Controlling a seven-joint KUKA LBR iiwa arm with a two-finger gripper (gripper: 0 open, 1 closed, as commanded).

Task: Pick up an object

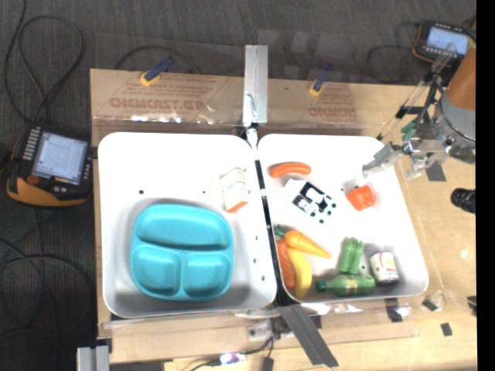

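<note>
A turquoise divided tray [182, 250] lies in the white left bin [116, 207]. The white right bin [387, 207] shows an orange carrot [304, 243], yellow banana [300, 275], green bottle [345, 286] and black-and-white patterned card [313, 202].

Bright, even light from above washes my two white bins [116, 161] nearly flat, their rims close to blown out. The teal tray [182, 250] throws a soft grey shadow on its far and left sides. Glare streaks the clear plastic sheet [170, 103] at the far edge. My gripper [402, 154] looks slightly soft, perhaps motion blur. The dark carpet [62, 37] stays dim and grainy.
</note>
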